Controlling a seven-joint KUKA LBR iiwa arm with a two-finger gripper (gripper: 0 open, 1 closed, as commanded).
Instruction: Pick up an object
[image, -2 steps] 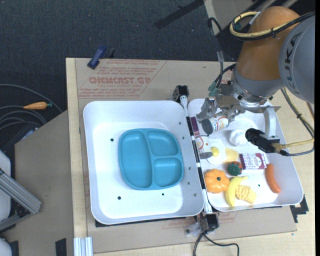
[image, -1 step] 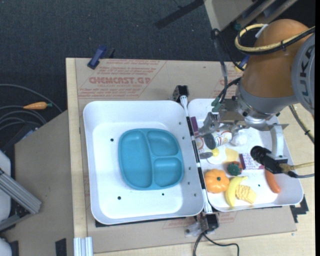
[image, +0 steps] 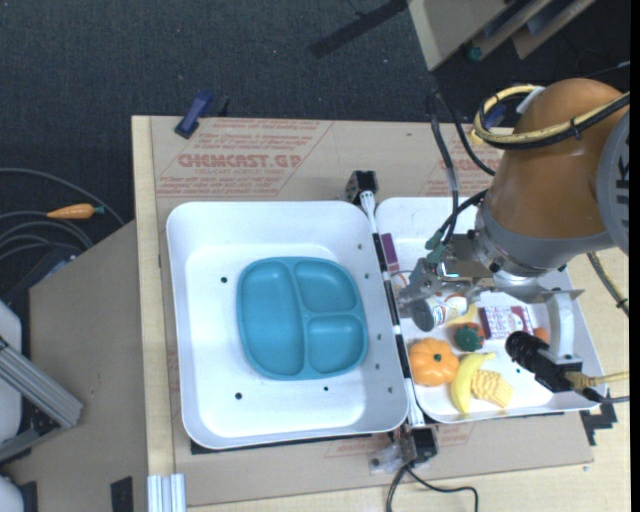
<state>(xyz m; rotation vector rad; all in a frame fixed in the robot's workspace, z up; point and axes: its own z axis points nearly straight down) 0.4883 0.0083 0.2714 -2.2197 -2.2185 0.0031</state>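
Camera view: bench (image: 262, 158) printed CHEMCAST; gripper (image: 424, 306) near pumpkin (image: 433, 362)

So the left bin (image: 200, 240) has just a blue divided plate (image: 300, 317) sitting flat in the middle of it. The arm (image: 550, 170) comes in from the right and its gripper (image: 425, 300) is down over the right bin (image: 420, 215), close to the wall between the two bins. Just below the gripper in that bin there's a round orange toy fruit (image: 433, 362) right beside a yellow banana (image: 463, 385), plus a small green piece (image: 467, 338) and a red-and-white box (image: 497, 322) near them.
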